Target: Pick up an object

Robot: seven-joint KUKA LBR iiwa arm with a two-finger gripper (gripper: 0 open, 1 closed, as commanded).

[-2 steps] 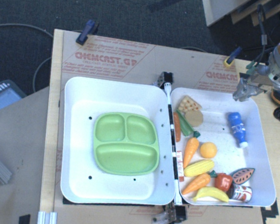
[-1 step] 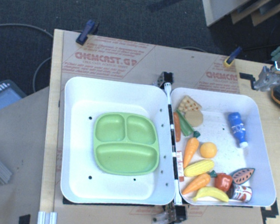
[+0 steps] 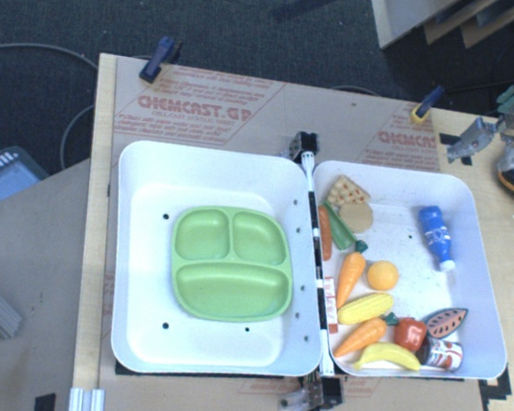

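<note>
**On the bench: two white bins, a green plate and a heap of toy food**

Across the middle of the camera view lies the bench [image 3: 250,114], its brown board printed with red lettering and pinned at the far edge by a blue clamp [image 3: 159,57] and a second clamp [image 3: 427,102]. Two shallow white bins sit on it side by side, their inner walls touching. The left bin [image 3: 141,232] holds one thing, a green plate [image 3: 230,264] with three compartments, lying flat near the bin's centre. The right bin [image 3: 482,277] holds all the loose objects open to picking.

At the upper right, beyond the far corner of the right bin and well apart from everything in it, is the grey gripper [image 3: 497,128]. It carries nothing, and whether it is released or clenched cannot be told from this view.

In the right bin, most of the objects crowd the left and near parts:
- a yellow banana [image 3: 387,358] against the near wall;
- a yellow corn cob [image 3: 365,308] just above it;
- three carrots, one thin [image 3: 326,232] along the left wall, one [image 3: 350,276] beside the corn cob, one [image 3: 360,336] touching the banana;
- a blue bottle [image 3: 436,235] lying alone towards the far right;
- a checked cracker [image 3: 351,192] in the far left corner;
- a watermelon slice [image 3: 445,321] near the right wall, above a small can [image 3: 444,354] lying on its side;
- a red tomato [image 3: 411,335] between the can and the corn cob;
- an orange ball [image 3: 382,276] just right of the middle carrot.
</note>
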